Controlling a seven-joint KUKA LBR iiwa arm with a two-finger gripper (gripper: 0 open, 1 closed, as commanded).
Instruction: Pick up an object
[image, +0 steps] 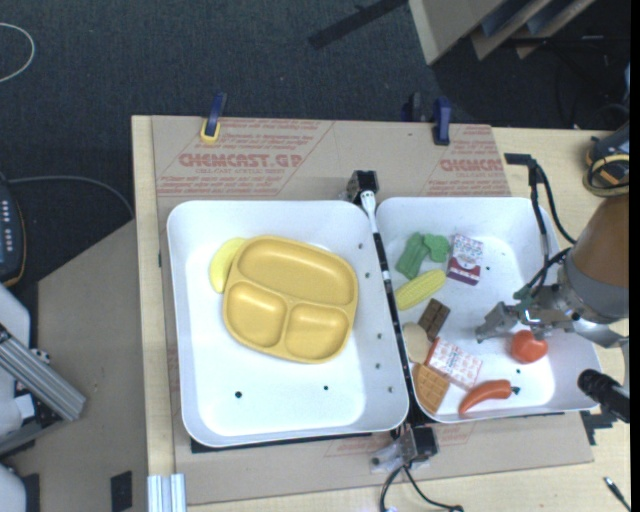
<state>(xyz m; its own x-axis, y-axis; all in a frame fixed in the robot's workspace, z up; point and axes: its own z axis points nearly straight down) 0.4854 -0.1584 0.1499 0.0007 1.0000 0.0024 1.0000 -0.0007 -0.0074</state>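
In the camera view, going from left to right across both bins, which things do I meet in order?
Yellow divided plate → toy corn cob → small red-and-white packet → red tomato, beside the gripper.

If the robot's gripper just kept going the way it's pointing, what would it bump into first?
The gripper points left and downward into the right bin. Going straight on, it would probably meet the red-and-white packet or the bin's floor just before it. Depth is hard to judge from above, so that's a guess.

Glossy yellow plastic tray (290, 298)
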